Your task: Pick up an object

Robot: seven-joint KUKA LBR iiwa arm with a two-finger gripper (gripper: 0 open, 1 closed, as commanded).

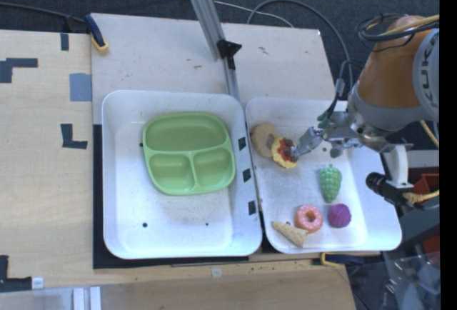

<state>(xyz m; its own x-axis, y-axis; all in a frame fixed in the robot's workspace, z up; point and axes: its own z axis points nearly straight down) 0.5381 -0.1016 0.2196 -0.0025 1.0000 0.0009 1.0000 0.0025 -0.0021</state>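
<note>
The right bin (371, 230) holds several toy foods: a burger-like piece (273, 144) with a tan bun and red and yellow filling, a green grape bunch (330, 182), a pink-frosted donut (309, 216), a purple round fruit (339, 216) and a tan wedge (289, 233). My gripper (303, 143) reaches in from the right, low over the bin, with its fingertips at the right edge of the burger-like piece. I see nothing held clearly between them.
The left bin (118, 158) holds a green divided plate (189, 153). A grey metal pole (203, 1) slants down to the seam between the bins. A yellow-handled clamp (97, 35) sits at the bench's back left. Cables loop behind the right bin.
</note>
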